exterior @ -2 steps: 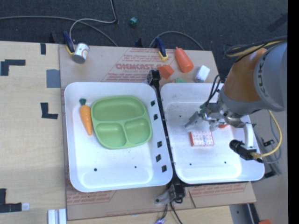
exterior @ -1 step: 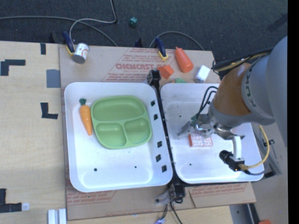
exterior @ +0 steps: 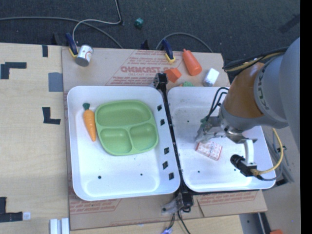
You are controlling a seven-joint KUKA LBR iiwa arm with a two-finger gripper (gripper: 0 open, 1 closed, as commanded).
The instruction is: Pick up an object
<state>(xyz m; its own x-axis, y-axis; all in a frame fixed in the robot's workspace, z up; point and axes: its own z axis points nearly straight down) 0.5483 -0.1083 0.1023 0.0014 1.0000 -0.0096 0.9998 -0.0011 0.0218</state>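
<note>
Two shallow white bins sit side by side on a sheet of brown cardboard (exterior: 141, 69) printed with red lettering, which lies across a pale wooden bench (exterior: 29, 145). Dark tape marks dot the bench at the left. Beyond the bench, the floor (exterior: 204, 13) is a dark carpet crossed by thin cables.

The left bin (exterior: 122, 186) holds a green divided plate (exterior: 127, 126) with three compartments, lying flat near its middle. A toy carrot (exterior: 89, 123) lies just beside the plate's left edge, its green top pointing away from the camera.

The right bin (exterior: 214, 179) holds a small flat packet (exterior: 209, 150), white with reddish print, lying on the bin floor near the middle. The grey arm (exterior: 273, 91), with its orange band (exterior: 243, 99), comes in from the right and bends down over this bin. The gripper (exterior: 208, 131) sits directly above the packet's far edge, very close to it or touching; whether the fingers are spread or closed cannot be told, and nothing is seen held between them.

On the cardboard behind the bins lie an orange cone-like toy (exterior: 192, 62), a small orange block (exterior: 173, 74), a white cube (exterior: 211, 76), and at the far left a small silver can (exterior: 84, 55) on its side. Blue clips (exterior: 168, 51) pinch the cardboard's far edge.
</note>
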